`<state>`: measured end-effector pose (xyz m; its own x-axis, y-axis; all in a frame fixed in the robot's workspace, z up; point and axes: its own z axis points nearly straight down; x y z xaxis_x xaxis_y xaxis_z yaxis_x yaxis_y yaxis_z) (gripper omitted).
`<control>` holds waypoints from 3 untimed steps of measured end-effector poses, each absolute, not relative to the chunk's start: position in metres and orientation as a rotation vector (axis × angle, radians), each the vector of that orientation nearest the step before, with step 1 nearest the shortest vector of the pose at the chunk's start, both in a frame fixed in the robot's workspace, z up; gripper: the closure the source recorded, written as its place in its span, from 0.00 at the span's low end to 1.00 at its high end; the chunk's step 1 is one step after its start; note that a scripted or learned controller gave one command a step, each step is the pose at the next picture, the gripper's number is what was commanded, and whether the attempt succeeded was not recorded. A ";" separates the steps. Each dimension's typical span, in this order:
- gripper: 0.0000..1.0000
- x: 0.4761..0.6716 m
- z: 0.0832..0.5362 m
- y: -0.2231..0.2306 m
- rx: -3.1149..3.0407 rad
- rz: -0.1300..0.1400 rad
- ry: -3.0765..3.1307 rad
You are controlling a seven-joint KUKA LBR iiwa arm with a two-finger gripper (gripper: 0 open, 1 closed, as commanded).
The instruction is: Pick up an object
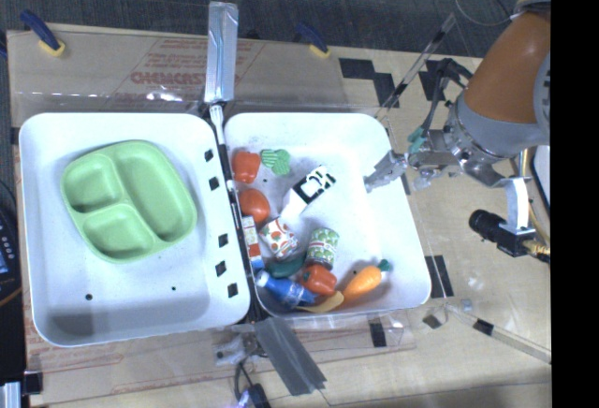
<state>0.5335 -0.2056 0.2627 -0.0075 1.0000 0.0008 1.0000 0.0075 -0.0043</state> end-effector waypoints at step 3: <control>0.00 0.628 0.109 -0.109 -2.354 -0.024 -2.110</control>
